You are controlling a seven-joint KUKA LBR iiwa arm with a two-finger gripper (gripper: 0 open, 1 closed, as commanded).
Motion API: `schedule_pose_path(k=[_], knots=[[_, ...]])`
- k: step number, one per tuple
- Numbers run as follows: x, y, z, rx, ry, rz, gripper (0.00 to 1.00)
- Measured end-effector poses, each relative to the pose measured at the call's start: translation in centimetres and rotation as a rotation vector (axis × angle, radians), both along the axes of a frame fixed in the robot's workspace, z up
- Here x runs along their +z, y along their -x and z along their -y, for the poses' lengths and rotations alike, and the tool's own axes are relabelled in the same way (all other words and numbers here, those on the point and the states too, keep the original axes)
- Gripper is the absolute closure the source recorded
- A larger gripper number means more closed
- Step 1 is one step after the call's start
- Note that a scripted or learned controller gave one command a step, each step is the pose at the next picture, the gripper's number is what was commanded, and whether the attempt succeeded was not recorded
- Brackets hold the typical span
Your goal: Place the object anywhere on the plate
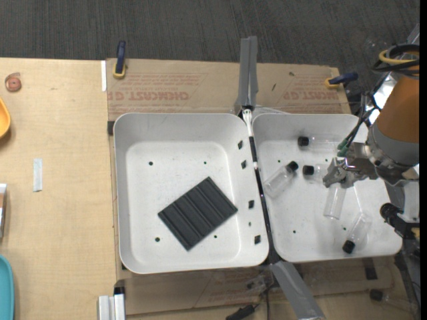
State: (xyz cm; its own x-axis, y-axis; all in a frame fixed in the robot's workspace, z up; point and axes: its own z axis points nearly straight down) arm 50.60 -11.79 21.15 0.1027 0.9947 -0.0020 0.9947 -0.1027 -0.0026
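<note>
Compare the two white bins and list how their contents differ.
The left bin holds one dark ribbed plate, lying flat and turned at an angle; the right bin holds several small clear vials with black caps, scattered. The arm's pincer hangs over the right bin, not over the left bin. Both bins are shallow, white and sit side by side.

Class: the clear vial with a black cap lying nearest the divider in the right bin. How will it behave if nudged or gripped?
The vial lies on its side, so it probably rolls. Its clear, smooth wall looks slippery. It seems small and light, likely skidding across the right bin.
</note>
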Motion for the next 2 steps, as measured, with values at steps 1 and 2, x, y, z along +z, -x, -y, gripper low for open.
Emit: schedule_pose_path(k=[1,2], knots=[[1.3,-0.5,-11.7,0.241,-0.001,0.000,1.00],[-2.1,1.7,-20.7,0.376,-0.001,-0.001,1.00]])
